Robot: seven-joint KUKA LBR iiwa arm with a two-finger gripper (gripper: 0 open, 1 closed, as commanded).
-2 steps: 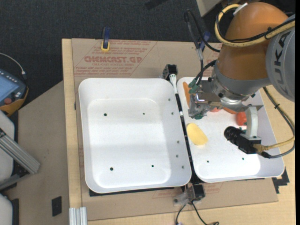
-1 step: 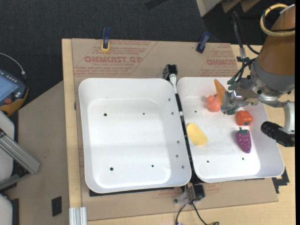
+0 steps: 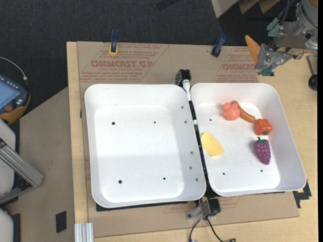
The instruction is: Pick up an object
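- Nearest the camera: black clamp and cable (image 3: 208, 209) at the bench's front edge, at the seam between the two bins.
- Left bin (image 3: 101, 185): white, shallow, a few dark dots on its floor.
- Right bin (image 3: 287, 175): white, carrying five small toy foods.
- Yellow lemon-like piece (image 3: 212, 144) low on the right bin's left side, near the divider.
- Purple grape bunch (image 3: 262, 151) toward the right bin's right side, just below a red pepper-like piece (image 3: 263, 127).
- Pink lumpy piece (image 3: 231, 110) in the upper middle of the right bin, touching an orange sausage-like piece (image 3: 247, 116) that runs toward the red piece.
- Gripper (image 3: 266, 64) up at the far right, over the cardboard sheet (image 3: 151, 59) beyond the right bin's far rim, outside the bin.
- Fingers too small and cluttered to read; cannot tell how far open, nothing seen between them.
- All five toy foods well apart from the gripper, nearer the camera; pink piece and red piece closest to it, lemon-like piece farthest.
- Blue clips (image 3: 114, 42) on the cardboard's far edge.
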